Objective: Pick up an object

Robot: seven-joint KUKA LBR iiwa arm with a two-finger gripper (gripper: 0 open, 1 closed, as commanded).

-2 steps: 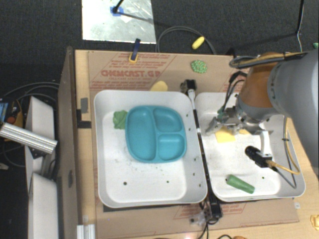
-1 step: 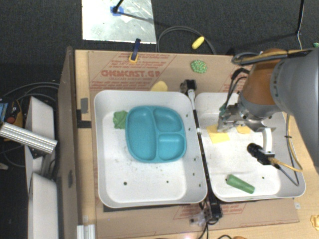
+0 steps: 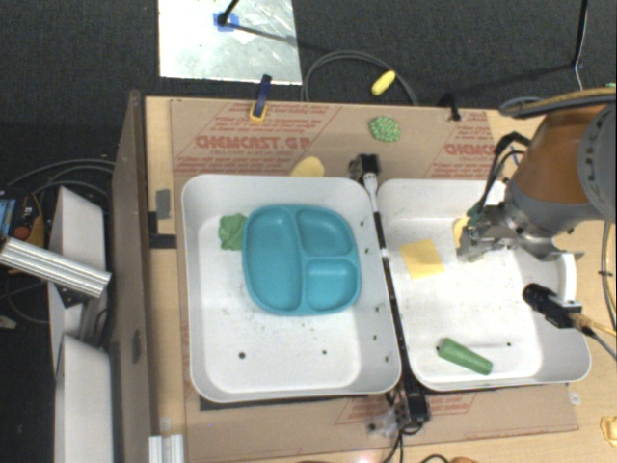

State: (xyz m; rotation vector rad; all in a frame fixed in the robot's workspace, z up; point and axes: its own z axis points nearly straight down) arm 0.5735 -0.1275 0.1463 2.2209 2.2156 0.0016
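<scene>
The arm [image 3: 569,177] has a rounded grey body with a broad orange band above the wrist, thin black cables along its side, and a metallic grey gripper [image 3: 474,242].

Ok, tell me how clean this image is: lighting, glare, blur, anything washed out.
Camera view: lighting is even and flat, with soft shadows under the blue divided plate and green object. The reflective sheet at the top glares. The white bins' rims run near overexposed. The arm looks slightly soft, while the yellow piece stays fairly sharp. Overall resolution is coarse.
</scene>
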